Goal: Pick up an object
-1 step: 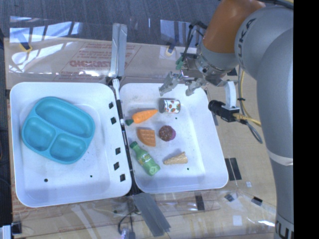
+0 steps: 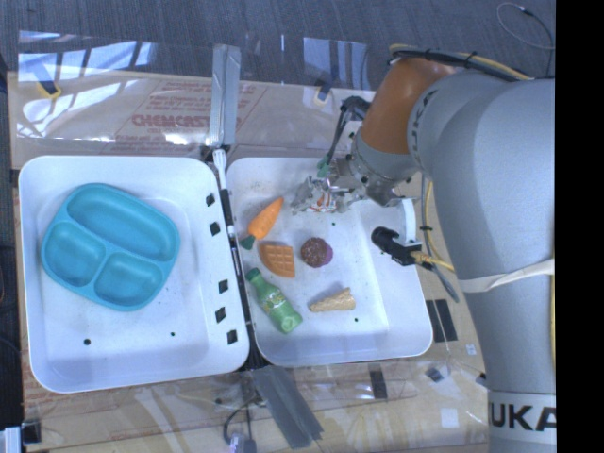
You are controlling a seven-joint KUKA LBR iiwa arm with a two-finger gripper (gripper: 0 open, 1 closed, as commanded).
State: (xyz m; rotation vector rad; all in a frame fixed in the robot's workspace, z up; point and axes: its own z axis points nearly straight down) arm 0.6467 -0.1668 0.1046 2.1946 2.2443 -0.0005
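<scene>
Your gripper [image 2: 319, 196] hovers at the right bin's [image 2: 401, 333] far edge — can't tell its state (too blurry) — so it could miss the carrot [image 2: 266, 217] just left.

In the right bin [image 2: 401, 338] I see five small toy foods. An orange carrot [image 2: 266, 217] with a green end lies tilted near the left wall. Just below it is a waffle [image 2: 277, 259], a tan square with a grid on top, lying flat. Beside the waffle, to its right, sits a round dark red and brown cookie [image 2: 316, 251]. Lower down, a green bottle [image 2: 275, 301] lies on its side, slanted, close to the left wall. To the right of the bottle lies a pale yellow cone shape [image 2: 332, 300], pointing left. None of the five touch each other, as far as I can tell.
</scene>
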